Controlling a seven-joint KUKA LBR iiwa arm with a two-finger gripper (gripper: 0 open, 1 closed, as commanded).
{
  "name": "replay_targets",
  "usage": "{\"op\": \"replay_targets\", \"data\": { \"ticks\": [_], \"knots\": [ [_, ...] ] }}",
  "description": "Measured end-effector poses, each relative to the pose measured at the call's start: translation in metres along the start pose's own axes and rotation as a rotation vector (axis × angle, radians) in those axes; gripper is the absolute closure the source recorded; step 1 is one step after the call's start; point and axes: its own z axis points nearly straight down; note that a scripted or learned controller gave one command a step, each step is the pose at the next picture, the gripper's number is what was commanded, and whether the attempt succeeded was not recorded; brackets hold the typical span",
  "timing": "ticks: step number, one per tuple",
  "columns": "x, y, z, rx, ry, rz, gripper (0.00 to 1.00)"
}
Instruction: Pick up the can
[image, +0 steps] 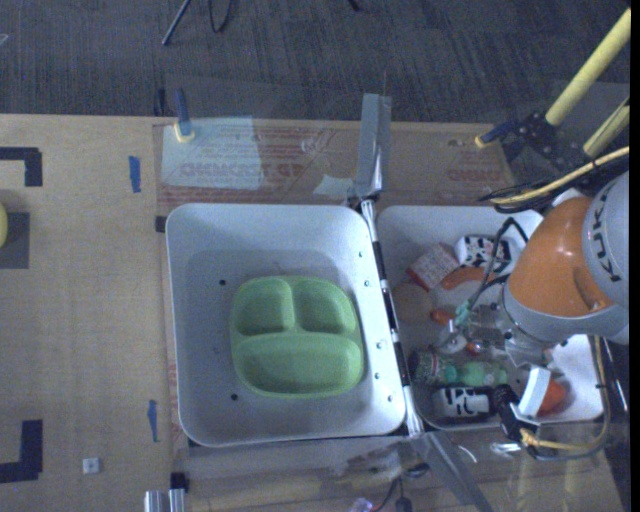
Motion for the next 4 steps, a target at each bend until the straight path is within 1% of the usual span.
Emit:
{"op": "replay_targets", "data": {
  "ticks": [1, 2, 3, 4],
  "knots": [
    [-0.038, -0.01, -0.008, 0.005, 0.0, -0.203, 0.0],
    [-0.001, -0.011, -0.003, -0.021, -0.012, -0.317, 0.0],
    [-0.037, -0.01, -0.039, 0.002, -0.002, -0.293, 0.0],
    [-0.07, 0.083, -0.04, 0.002, -0.002, -0.153, 0.0]
  ]
}}
